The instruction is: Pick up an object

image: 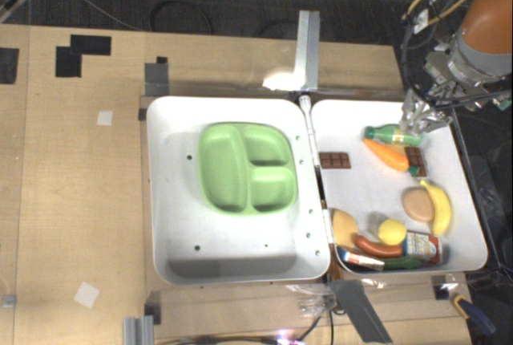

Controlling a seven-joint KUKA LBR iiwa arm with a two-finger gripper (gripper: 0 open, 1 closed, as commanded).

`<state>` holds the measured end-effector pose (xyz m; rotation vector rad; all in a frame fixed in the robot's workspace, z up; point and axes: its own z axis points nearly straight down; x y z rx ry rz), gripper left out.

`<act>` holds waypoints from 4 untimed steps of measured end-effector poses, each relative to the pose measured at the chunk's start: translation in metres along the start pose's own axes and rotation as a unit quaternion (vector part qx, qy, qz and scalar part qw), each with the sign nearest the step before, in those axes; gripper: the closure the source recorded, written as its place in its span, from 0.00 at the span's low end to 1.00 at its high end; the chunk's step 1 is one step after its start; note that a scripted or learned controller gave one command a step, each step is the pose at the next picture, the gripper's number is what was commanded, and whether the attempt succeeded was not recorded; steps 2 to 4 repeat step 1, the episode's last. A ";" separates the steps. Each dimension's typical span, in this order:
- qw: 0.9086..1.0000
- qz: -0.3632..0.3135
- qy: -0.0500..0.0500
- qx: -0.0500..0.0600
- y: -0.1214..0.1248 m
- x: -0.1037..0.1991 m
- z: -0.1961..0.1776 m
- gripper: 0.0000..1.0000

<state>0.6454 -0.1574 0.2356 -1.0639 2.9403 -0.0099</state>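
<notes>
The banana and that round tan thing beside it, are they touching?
Touching. The camera view shows the banana curving against the right edge of the round tan item, with no gap between them.

Divided tray [244, 167] in left bin [168, 199]

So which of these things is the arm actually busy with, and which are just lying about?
In play, judging by where the arm is:
- two-finger gripper
- green plastic bottle just beneath it
- orange toy carrot beside that

Lying about:
- green divided plate in the left white bin
- brown chocolate bar
- yellow banana
- yellow lemon
- red sausage
</notes>
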 end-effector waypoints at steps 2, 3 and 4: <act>1.000 0.000 0.001 -0.002 0.001 0.000 0.003 0.00; 1.000 0.000 0.001 -0.002 0.001 0.000 0.003 0.00; 1.000 0.000 0.001 -0.002 0.001 0.000 0.003 0.00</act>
